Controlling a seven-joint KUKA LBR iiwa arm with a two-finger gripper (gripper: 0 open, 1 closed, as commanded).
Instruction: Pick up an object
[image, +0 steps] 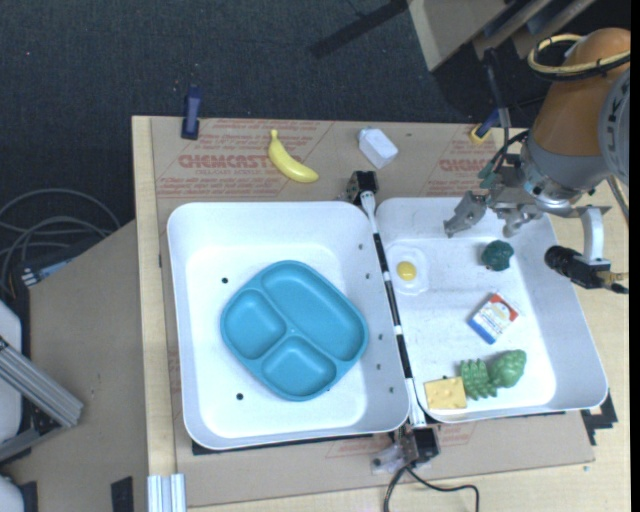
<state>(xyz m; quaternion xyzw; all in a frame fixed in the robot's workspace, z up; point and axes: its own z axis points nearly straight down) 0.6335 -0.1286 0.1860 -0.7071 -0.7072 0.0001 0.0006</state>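
Note:
My gripper (484, 222) hangs over the far part of the right bin (570, 330), fingers spread open with nothing between them. Just below and to its right lies a small dark green object (497, 256). Also in this bin are a white disc with a yellow centre (406, 270), a small red, white and blue carton (493, 318), a green knobbly toy (495, 372) and a yellow block (446, 393). The left bin (200, 240) holds a blue divided plate (290, 328).
On the bench behind the bins lie a yellow banana (290, 160), a small white block (378, 147) and a blue item (191, 112). The grey and orange arm (575, 110) comes in from the upper right. Cables lie on the floor at left.

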